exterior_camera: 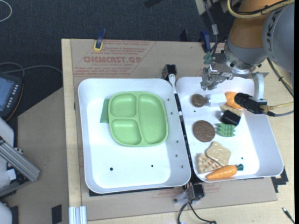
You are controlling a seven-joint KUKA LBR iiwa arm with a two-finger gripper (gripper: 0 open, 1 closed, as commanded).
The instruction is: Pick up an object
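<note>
Green divided plate (138, 118): left bin (93, 139). Right bin (266, 143): two brown discs (203, 130), crackers (218, 153), carrot (222, 172), among others. Pincer (211, 82): upper right of frame, above that bin; grip state cannot be told. Nothing seen lifted; the pick looks not yet done.

Looks like a robotics lab: cardboard-covered surface (117, 55), loose cables (28, 71) left of it, clamps (99, 40) on its far edge.

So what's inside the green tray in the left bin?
All three compartments of the green tray are bare, with no food in them. A green edge sticks out from under its left side, but the tray covers the rest, so what it is can't be told.
</note>
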